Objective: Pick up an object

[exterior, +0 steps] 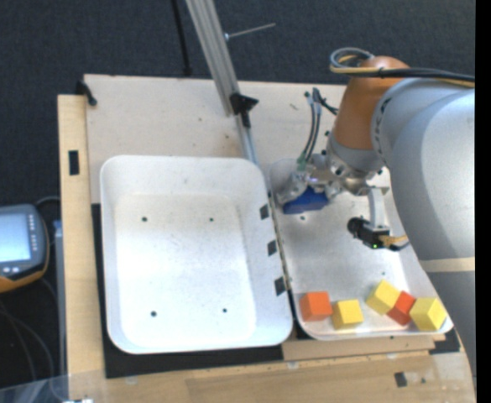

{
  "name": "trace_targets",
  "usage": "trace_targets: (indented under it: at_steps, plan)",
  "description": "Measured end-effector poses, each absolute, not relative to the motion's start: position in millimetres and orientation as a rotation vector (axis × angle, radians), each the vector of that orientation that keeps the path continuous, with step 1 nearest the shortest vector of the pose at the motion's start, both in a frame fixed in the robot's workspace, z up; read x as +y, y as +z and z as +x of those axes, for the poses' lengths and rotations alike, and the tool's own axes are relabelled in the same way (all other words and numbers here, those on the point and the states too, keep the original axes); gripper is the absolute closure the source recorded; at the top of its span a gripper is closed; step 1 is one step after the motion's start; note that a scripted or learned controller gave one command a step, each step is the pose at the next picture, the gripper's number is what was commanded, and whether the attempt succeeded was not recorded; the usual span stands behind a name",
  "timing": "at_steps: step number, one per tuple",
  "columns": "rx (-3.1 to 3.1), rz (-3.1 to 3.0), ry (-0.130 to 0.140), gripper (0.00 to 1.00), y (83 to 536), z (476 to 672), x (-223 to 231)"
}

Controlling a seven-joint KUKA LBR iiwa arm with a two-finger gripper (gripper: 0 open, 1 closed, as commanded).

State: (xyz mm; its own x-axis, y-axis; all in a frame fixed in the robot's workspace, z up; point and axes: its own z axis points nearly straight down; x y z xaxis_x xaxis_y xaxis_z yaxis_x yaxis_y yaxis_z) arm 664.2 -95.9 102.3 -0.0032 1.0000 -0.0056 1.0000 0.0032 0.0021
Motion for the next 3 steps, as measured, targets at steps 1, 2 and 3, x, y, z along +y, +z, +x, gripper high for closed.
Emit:
trace_targets:
  at_steps: [1,2,3]
  plan:
    - [2.225,2.206,-0.003,1.0,112.8,663.4,-96.5]
    - [2.225,2.211,0.009,1.0,202.0,642.4,-23.8]
    - [2.235,2.214,-0.001,1.0,195.9,612.7,51.4]
